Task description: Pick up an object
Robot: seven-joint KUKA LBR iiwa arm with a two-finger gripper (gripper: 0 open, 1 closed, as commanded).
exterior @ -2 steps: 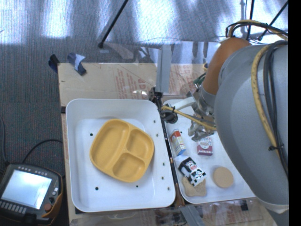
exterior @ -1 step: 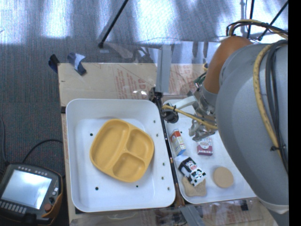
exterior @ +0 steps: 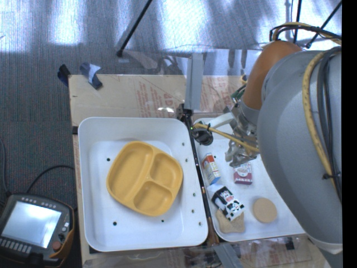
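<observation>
Over the right bin I see the arm reaching in, its gripper hanging just above a small red-and-white packet. I cannot tell how the fingers stand; the wrist and cables blur them. Nothing I can see is caught between them. Beside that packet, toward the left bin, lies a small tube-like carton. Nearer the front edge sit a black-and-white cow-patterned box, a tan wedge touching it, and a round tan disc. Across the divider, the left bin holds a yellow divided plate.
</observation>
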